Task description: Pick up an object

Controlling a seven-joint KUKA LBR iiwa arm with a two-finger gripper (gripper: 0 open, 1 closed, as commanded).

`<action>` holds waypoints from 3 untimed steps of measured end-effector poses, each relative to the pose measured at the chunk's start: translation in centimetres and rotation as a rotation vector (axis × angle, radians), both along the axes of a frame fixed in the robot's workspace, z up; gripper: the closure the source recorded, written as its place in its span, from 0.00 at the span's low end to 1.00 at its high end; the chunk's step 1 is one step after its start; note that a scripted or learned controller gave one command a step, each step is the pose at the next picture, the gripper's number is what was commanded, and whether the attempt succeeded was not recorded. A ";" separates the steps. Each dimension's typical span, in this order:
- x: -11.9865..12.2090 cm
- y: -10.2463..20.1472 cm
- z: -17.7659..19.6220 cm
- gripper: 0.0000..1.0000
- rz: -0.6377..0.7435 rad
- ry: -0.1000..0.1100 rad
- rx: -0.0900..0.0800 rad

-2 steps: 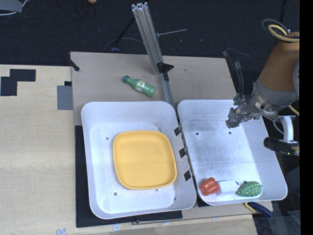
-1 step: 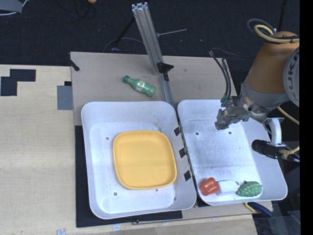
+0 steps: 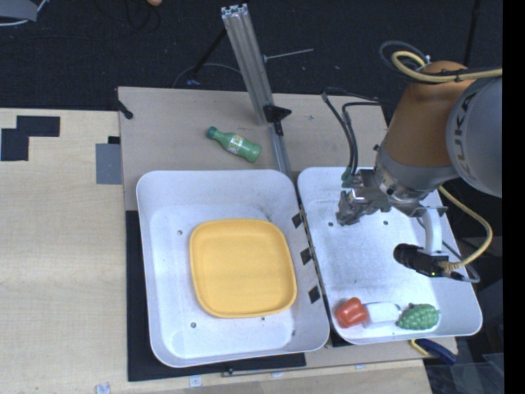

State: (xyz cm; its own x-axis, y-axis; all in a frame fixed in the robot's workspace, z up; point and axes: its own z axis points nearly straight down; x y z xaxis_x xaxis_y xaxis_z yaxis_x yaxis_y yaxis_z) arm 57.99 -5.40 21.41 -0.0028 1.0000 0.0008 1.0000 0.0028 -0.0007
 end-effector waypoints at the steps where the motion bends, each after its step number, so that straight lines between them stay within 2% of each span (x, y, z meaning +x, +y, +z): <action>1: -1.2 4.8 -0.6 1.00 0.000 0.001 0.000; 2: -3.1 8.8 0.0 1.00 0.000 0.000 0.000; 3: -4.2 14.2 -0.2 1.00 0.001 0.000 0.000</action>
